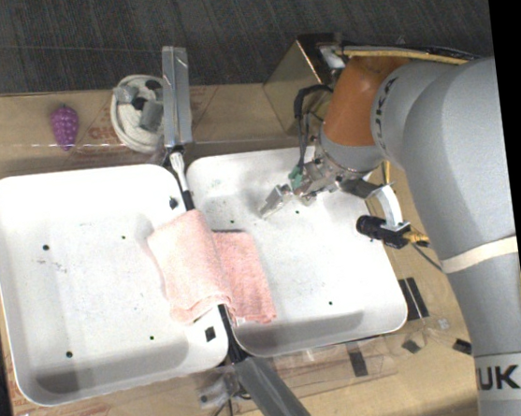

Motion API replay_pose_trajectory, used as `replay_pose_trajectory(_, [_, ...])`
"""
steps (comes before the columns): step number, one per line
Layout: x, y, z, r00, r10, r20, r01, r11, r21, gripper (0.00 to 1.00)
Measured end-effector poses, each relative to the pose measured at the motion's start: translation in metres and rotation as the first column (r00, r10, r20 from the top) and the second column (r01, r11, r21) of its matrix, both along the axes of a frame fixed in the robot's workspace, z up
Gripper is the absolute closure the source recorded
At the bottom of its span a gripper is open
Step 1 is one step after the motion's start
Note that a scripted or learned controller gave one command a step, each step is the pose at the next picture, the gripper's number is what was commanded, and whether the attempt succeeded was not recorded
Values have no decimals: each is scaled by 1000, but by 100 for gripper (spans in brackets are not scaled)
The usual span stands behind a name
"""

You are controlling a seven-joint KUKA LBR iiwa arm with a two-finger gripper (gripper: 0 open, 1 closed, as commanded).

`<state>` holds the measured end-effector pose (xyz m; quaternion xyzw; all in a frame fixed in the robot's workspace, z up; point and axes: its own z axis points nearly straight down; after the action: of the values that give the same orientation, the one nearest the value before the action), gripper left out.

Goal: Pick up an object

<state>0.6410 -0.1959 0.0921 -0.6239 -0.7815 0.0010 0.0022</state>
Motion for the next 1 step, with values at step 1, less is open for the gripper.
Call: replay_pose_trajectory(1, [-59,65,28,998,68,2,-68,998,0,0])
